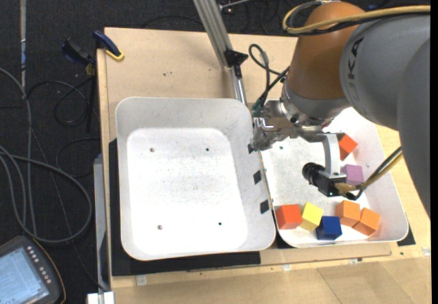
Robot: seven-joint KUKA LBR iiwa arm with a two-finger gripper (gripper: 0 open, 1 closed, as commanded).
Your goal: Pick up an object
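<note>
Over the left edge of the right bin (294, 159), hard against the wall shared with the left bin (185, 172): gripper (262, 137), hanging low beneath the grey and orange wrist (321, 83). Cannot tell whether spread wide, narrowed or closed — too much metal and cable bunched together at that spot; nothing visibly held. Well apart from it, along the near wall of that same bin: orange block (288, 216), yellow block (311, 215) and blue block (329, 227) just beside one another, then a pair of orange blocks (351, 211) touching near the corner. Farther up, toward the right wall: purple block (354, 174) and, beyond it, red-orange block (348, 145). Likely trouble if lowered from this spot: striking the rim or the sloping wall instead of any block, then closing on air. Further risk once over the near row — packed close enough to invite landing on two at once, nudging a neighbour aside, or wedging the chosen one against the wall. Hard to judge height above the bin floor from so slanted a look. Hidden beneath the arm (397, 70): most of the bin's far right corner, perhaps with more blocks. Unclear: two small dark tabs (258, 176) on the dividing rim, clips or tape.
</note>
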